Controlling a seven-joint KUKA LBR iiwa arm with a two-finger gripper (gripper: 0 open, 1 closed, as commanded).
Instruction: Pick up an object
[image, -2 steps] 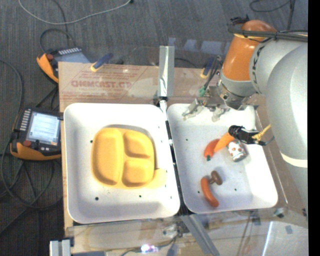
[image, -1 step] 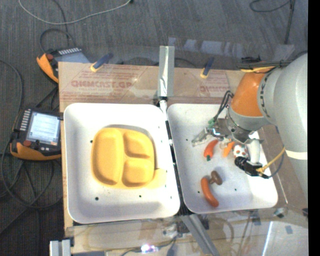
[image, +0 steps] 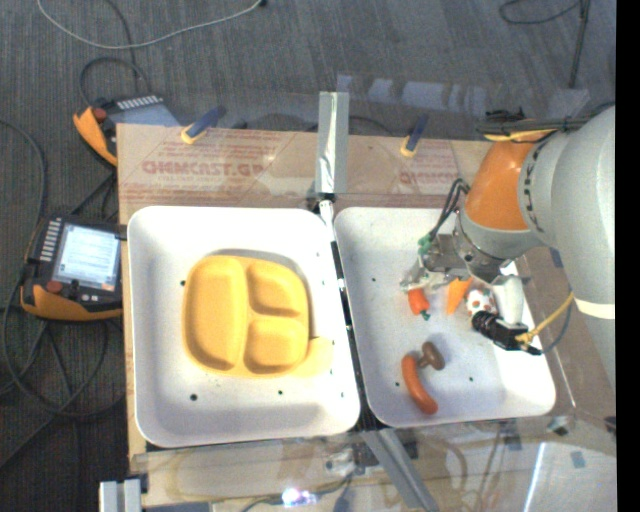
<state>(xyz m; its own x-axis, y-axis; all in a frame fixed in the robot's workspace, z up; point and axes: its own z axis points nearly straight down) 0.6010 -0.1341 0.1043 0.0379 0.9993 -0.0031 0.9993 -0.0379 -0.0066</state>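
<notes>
I am seeing even overhead light, glare washing the white bins (image: 150, 400), soft blur spreading toward six o'clock.

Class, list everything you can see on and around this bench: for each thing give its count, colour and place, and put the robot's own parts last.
White bins: 2, white, side by side on the bench.
Divided tray: 1, yellow, three compartments, in the left bin.
Sausage: 1, orange-red, near the front of the right bin.
Mushroom-like toy: 1, brown, just above the sausage.
Carrot-like pieces: 2, orange, in the right bin under the wrist.
Handheld pendant: 1, orange and grey with a lit screen, on the floor left of the bench.
Clamps: 2, blue and yellow, on the back board.
Cables: several, black, on the floor.
Arm: 1, grey with an orange band, from the right.
Gripper: 1, over the right bin, by the carrot-like pieces.
</notes>
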